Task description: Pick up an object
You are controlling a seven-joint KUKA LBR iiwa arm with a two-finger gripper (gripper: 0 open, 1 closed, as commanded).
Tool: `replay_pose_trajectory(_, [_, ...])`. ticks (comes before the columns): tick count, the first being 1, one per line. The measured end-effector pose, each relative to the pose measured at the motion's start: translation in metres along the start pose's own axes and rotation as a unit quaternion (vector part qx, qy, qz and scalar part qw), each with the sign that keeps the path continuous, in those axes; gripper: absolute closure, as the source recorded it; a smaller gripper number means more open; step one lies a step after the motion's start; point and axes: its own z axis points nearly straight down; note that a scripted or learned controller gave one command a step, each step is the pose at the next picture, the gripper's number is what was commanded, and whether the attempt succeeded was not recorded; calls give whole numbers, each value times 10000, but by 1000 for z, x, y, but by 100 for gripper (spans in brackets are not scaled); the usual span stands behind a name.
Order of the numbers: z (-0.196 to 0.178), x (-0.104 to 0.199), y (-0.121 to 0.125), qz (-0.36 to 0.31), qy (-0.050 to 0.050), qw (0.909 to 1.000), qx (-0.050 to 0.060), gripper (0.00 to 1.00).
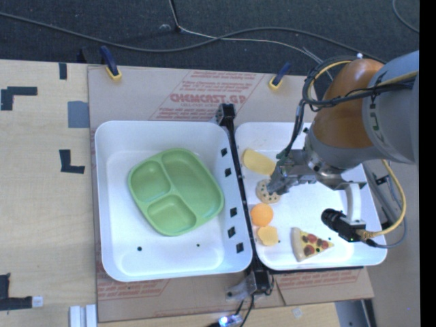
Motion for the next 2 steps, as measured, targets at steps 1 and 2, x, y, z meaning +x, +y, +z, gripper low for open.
replay_pose_trajectory(1, [-3, 49, -2, 4, -3, 10000, -2, 100])
replay_pose_trajectory(2, [2, 109, 3, -4, -3, 10000, 4, 100])
